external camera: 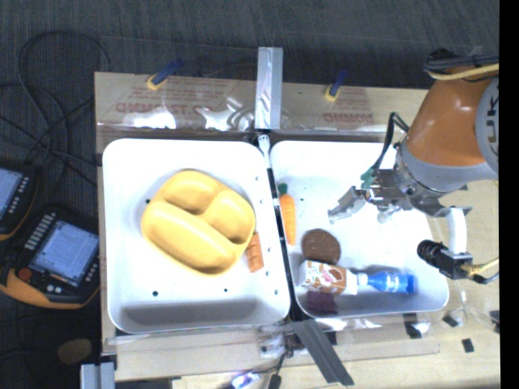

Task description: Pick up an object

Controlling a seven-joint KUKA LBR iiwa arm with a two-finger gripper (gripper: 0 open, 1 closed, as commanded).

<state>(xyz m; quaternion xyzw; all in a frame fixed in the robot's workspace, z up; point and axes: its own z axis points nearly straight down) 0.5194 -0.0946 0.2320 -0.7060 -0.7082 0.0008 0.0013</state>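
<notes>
Orange-banded arm's claw (350, 206) hangs open over right bin (357, 156), gripping nothing. Brown disc (321, 245) just below-left of it, bottle (361, 281) below, carrot (286, 214) to its left.

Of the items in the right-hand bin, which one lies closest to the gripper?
The brown round cookie. It sits just below-left of the gripper, while the carrot lies against the bin's left wall and the blue-capped bottle lies along the front edge.

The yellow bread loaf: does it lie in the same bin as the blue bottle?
No: the yellow bread loaf lies in the left bin, the blue bottle in the right bin.
</notes>
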